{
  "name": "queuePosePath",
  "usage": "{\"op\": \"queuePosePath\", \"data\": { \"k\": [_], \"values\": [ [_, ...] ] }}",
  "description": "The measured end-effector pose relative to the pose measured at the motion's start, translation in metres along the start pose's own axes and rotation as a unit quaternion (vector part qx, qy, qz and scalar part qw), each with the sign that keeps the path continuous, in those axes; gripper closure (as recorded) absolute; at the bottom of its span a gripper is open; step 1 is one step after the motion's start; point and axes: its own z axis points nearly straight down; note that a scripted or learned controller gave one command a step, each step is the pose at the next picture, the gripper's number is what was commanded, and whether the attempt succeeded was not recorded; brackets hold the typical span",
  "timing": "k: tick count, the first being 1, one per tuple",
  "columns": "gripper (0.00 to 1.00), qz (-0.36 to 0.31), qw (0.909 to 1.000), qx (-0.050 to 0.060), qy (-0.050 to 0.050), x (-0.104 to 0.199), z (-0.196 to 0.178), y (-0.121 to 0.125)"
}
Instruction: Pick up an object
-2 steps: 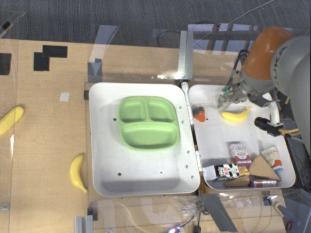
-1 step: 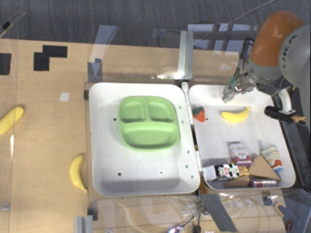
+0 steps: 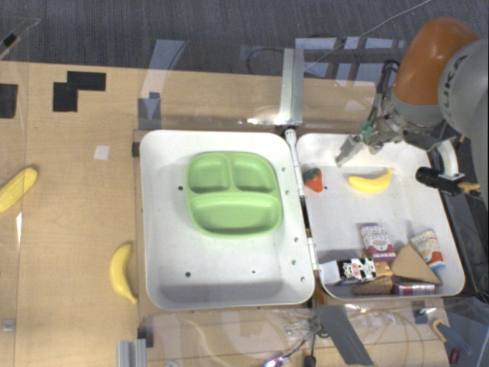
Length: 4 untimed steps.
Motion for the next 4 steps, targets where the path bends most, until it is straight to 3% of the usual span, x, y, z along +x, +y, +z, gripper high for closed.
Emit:
{"op": "queuePosePath", "data": {
  "k": [1,2,3,4],
  "values": [
    [0.00,-0.071,0.9975,-0.002,-0.001,-0.024,0.057,-0.036],
    [1.00,-0.071,0.9975,-0.005,-0.001,-0.023,0.045,-0.033],
    [1.00,0.000,1.0000,0.000,0.000,0.011,-0.056,0.005],
    [1.00,-0.003,1.0000,-0.003,-0.001,0.012,-0.066,0.007]
  ]
}}
